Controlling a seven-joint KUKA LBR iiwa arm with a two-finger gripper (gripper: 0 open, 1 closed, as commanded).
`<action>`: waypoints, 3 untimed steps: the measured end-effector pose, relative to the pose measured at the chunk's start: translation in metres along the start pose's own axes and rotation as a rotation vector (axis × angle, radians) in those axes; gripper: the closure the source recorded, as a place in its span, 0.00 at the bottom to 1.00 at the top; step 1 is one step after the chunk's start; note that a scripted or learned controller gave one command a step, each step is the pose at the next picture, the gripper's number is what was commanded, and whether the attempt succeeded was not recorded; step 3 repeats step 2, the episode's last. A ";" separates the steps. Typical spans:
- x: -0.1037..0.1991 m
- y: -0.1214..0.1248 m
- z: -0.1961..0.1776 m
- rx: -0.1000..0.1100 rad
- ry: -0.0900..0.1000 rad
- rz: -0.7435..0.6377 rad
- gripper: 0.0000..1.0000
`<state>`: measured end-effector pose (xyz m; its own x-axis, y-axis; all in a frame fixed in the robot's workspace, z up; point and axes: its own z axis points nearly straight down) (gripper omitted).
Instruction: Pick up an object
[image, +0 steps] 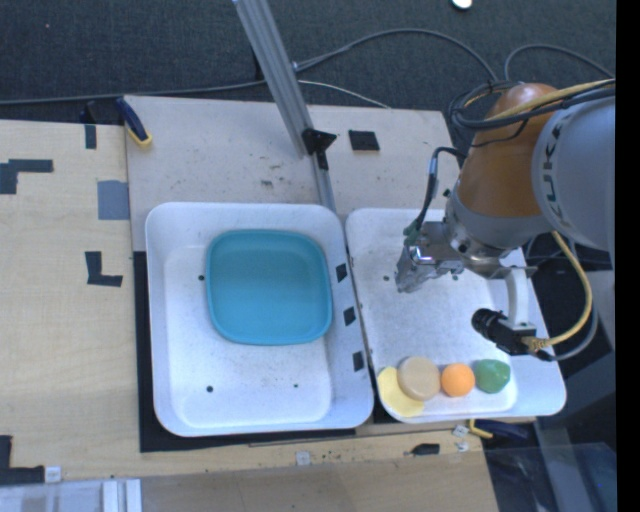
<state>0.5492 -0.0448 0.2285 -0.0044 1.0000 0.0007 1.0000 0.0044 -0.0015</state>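
Two shallow white bins are set side by side on the bench: the left bin (170, 400) is taken up largely by a teal square plate (268, 286) lying flat near its middle, while the right bin (440, 325) carries the small pickable things, gathered along its near edge as if they had settled against the wall. There a tan round piece (419, 377) is seen resting partly on a flat yellow piece (392, 396), with an orange ball (457, 380) just beside it and a green object (492, 375) next along. The gripper (410, 274) is held over the bare upper part of the right bin, well apart from that row. Nothing is seen held by it; how far it is opened cannot be told from this angle.
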 end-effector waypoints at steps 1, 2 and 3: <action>0.060 -0.014 0.005 0.000 0.000 -0.001 1.00; 0.107 -0.034 0.010 0.000 0.000 0.000 1.00; 0.107 -0.034 0.010 0.000 0.000 0.000 1.00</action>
